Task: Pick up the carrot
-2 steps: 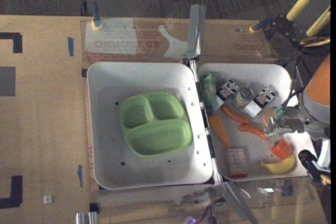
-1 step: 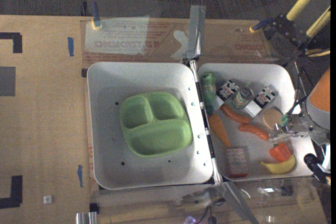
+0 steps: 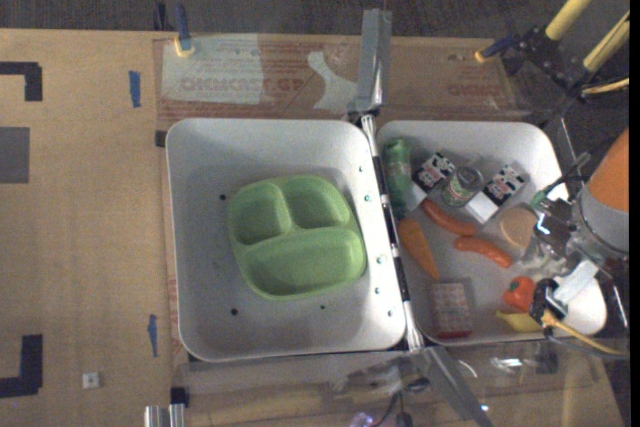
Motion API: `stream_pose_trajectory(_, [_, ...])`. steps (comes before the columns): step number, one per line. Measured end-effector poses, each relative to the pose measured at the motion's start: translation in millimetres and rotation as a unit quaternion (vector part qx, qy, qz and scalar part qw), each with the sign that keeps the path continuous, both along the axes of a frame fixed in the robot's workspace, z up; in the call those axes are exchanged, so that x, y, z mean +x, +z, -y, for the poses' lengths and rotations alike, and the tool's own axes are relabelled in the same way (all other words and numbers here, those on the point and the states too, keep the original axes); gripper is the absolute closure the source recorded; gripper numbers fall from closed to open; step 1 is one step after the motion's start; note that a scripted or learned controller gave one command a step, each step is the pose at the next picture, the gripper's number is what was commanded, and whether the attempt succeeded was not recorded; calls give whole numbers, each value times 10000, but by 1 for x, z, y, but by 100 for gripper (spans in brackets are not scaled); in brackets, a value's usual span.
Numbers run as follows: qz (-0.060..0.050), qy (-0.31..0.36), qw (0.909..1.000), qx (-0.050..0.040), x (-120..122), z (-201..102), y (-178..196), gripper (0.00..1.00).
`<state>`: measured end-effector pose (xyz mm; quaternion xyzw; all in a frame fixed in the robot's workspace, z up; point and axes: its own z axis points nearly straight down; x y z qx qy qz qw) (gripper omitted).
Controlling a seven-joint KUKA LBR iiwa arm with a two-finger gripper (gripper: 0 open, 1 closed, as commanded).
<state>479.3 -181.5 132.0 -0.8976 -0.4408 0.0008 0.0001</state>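
In the crowded right white bin (image 3: 545,147), an orange carrot (image 3: 419,247) lies just beside the dividing wall, with bare floor below it beside a small brown block (image 3: 452,307). A green bottle (image 3: 398,177) stands close above, and two orange sausage-shaped pieces (image 3: 466,235) lie to its right.

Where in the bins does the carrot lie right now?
The carrot lies in the right bin, near its left wall, below the green bottle and above the small tan block.
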Motion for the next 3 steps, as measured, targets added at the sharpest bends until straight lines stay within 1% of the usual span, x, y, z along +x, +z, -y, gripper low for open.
stream_pose_trajectory(1, [-18,-2129,9771,14,0,-69,-17,100])
stream_pose_trajectory(2, [-10,-3033,9529,1,53,-153,52,100])
stream_pose_trajectory(3, [-10,-3336,9427,-2,84,-151,52,100])
